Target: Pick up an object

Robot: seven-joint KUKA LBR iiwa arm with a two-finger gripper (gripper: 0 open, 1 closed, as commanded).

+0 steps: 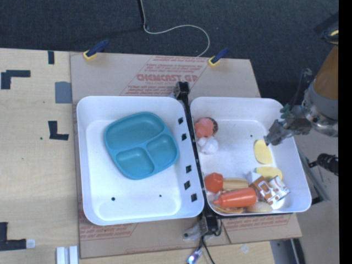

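Two white bins sit side by side. Left bin (91, 164) has a blue tray (141, 144). Right bin (236, 111) has toy food: a pink cupcake (205, 127), a yellow slice (263, 152) and a hot dog (236, 197). Just above the yellow slice hangs the gripper (273, 137), gripping nothing; I cannot tell how wide it is.

Counted two white bins (88, 147), one blue divided plate (141, 144), two yellow pieces (263, 152), one pink cupcake thing (204, 127), and two clamps (96, 49) on the cardboard.
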